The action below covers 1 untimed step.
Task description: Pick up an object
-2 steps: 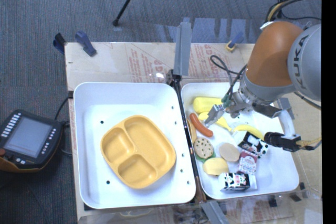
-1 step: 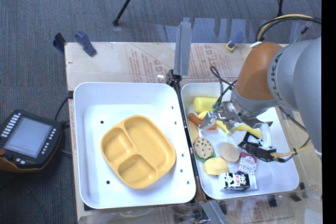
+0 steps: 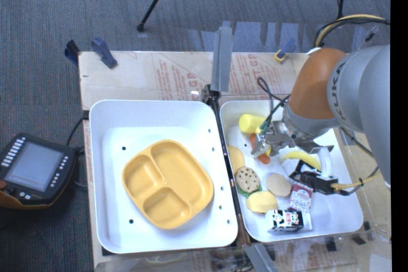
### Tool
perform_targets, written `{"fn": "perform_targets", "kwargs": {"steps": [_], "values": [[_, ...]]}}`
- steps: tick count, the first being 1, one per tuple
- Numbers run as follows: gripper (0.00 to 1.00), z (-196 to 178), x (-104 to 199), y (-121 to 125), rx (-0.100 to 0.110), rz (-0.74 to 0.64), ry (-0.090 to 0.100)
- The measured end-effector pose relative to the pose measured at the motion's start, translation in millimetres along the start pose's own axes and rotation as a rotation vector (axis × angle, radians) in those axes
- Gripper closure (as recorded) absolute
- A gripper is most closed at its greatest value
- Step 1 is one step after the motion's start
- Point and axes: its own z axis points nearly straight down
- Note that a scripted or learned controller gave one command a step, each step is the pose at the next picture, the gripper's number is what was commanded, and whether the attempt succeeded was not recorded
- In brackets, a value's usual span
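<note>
The gripper (image 3: 262,148) hangs low over the far-left part of the right bin (image 3: 347,213), its fingers pointing down among the toy food; whether they are spread or closed I cannot tell, and nothing shows plainly between them; the nearest candidate seems to be a small orange-red piece (image 3: 263,158) lying just at the fingertips, too small and too hidden to name or to judge its heading; just beyond it, toward the far-left corner, lies a yellow cup-like piece (image 3: 250,122), its long axis running roughly along the bin's far edge; a toy banana (image 3: 301,158) lies near the bin's middle, its curve running left to right, partly under the wrist; toward the near edge sit a round brown cookie (image 3: 247,179), a pale round slice (image 3: 278,185), a yellow lemon-like piece (image 3: 262,202) and a small cow-patterned carton (image 3: 285,220) lying on its side along the near wall; all look like light, stiff plastic or card, probably smooth and apt to slip, so a pinch across the narrow width of the chosen piece seems safest; the left bin (image 3: 105,130) carries a yellow divided plate (image 3: 167,183) turned diagonally to the bin's edges.
</note>
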Motion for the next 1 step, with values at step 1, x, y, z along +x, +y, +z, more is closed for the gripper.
{"fn": "perform_targets", "kwargs": {"steps": [1], "values": [[1.0,-134.7,40.2,35.0,-0.016,-0.087,-0.005]]}}
